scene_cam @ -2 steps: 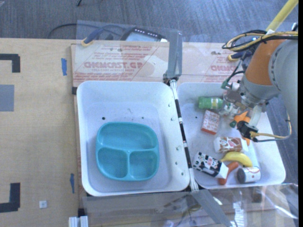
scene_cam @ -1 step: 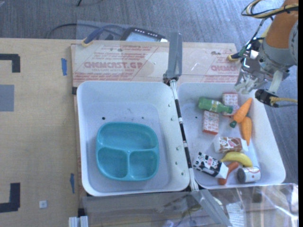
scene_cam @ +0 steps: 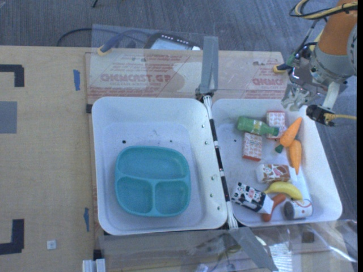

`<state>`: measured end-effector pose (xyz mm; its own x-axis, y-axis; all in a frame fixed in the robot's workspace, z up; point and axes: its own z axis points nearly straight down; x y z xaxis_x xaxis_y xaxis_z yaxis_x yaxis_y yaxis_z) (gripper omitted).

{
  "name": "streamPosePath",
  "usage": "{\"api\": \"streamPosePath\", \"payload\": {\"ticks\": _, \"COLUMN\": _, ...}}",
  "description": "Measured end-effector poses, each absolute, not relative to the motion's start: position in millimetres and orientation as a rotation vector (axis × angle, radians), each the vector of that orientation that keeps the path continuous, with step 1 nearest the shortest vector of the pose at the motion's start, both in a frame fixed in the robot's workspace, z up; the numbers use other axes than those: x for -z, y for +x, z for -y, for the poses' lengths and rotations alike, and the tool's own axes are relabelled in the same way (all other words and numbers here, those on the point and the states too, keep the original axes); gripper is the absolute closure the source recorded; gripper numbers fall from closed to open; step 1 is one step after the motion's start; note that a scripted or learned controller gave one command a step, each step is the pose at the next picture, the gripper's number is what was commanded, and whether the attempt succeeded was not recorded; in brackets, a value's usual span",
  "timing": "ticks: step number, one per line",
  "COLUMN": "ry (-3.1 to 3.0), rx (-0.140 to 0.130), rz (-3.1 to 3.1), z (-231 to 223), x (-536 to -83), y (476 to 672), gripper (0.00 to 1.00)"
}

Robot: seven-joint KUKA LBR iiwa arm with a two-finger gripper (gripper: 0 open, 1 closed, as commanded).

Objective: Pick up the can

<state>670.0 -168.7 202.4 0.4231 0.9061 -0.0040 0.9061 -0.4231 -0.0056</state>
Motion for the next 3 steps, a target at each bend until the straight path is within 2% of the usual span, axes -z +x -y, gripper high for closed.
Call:
{"api": "streamPosePath", "payload": {"ticks": 1, "ry": -2.647, "rx": -0.011, "rz": 1.686, "z": 168.3, "x": -202.2, "y": 670.0, "gripper": 0.00}}
{"api": "streamPosePath", "payload": {"ticks": 2, "ry": -2.453, "rx": -0.005, "rz": 1.958, "z": 171.5, "x": -206.8, "y": 668.2, "gripper": 0.00}}
{"api": "streamPosePath", "payload": {"ticks": 3, "ry": -2.452, "rx": 0.007, "rz": 1.976, "z": 146.0, "x": -98.4, "y": 670.4, "gripper": 0.00}}
